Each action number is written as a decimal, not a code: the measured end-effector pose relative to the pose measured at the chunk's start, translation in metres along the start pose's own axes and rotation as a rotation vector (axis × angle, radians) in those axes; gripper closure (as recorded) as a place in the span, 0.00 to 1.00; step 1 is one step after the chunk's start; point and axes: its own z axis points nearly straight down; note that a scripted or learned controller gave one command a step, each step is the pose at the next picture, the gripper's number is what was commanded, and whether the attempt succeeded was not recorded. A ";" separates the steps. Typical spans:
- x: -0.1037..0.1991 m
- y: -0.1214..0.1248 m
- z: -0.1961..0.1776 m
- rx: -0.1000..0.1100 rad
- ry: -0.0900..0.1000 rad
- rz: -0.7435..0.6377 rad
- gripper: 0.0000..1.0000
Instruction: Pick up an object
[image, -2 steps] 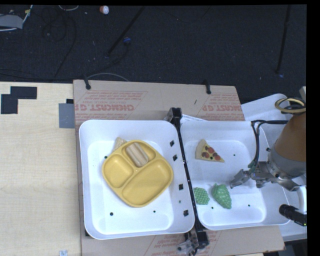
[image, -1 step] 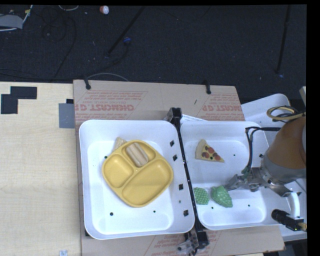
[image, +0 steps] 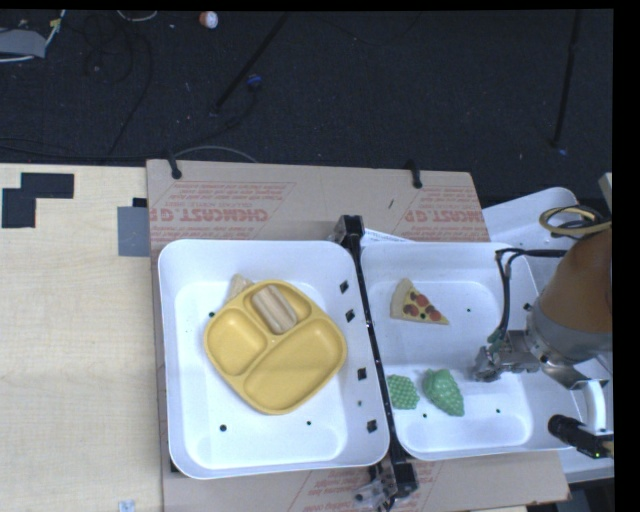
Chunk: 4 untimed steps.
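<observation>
The grey arm with its orange band reaches in from the right and its two-finger gripper (image: 487, 366) sits low inside the right-hand shallow white bin (image: 470, 440), over the bare floor toward that bin's right wall. Whether the fingers are spread or closed cannot be told at this size, and nothing can be seen between them, so no hold on anything can be claimed. The likeliest targets lie in the same bin: a dark green leafy plastic toy vegetable (image: 443, 391) just to the left of the gripper and slightly nearer, a lighter green checked toy piece (image: 402, 391) close beside it further left, against the divider, and a yellow triangular toy pizza slice with red dots (image: 417, 303) toward the far side of the bin, well apart from the other two. The left-hand white bin (image: 190, 420) holds a yellow plastic divided plate (image: 285, 365) with a tan ridged toy bread piece (image: 273, 307) resting in its far compartment. By my reading the task is at the approach step, with the gripper down at bin level but not yet on any object. The next move calls for a short shift left toward the dark green vegetable, centring the fingers over it before closing, and then a straight lift to check that the grasp has taken.
</observation>
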 end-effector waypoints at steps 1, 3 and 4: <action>-0.005 -0.003 -0.044 -0.002 -0.002 0.001 1.00; -0.002 0.010 -0.163 -0.005 -0.002 -0.006 1.00; 0.038 0.024 -0.160 0.001 0.001 -0.008 1.00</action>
